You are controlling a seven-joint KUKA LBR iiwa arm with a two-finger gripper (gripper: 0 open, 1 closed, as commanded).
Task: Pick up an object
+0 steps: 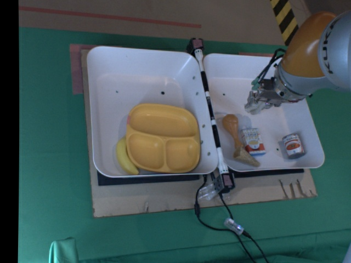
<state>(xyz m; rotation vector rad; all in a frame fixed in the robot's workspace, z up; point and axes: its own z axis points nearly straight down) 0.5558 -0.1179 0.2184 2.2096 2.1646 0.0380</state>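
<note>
In the right bin [236, 75] lie a brown chicken drumstick [234, 131], a small juice carton [253, 141] and a red-labelled can [293, 146]. A tan wedge [247, 158] rests at the drumstick's lower end. My gripper [255, 104] hangs above the bin's upper middle, up and right of the drumstick and above the carton. Nothing shows between its fingers. In the left bin [109, 70] a yellow divided tray [163, 137] lies with a banana [125, 158] at its left edge.
A black-and-white clamp bar [210, 108] runs between the two bins. Cables [230, 223] trail from its near end over the green mat. Brown cardboard [164, 199] lies under the bins.
</note>
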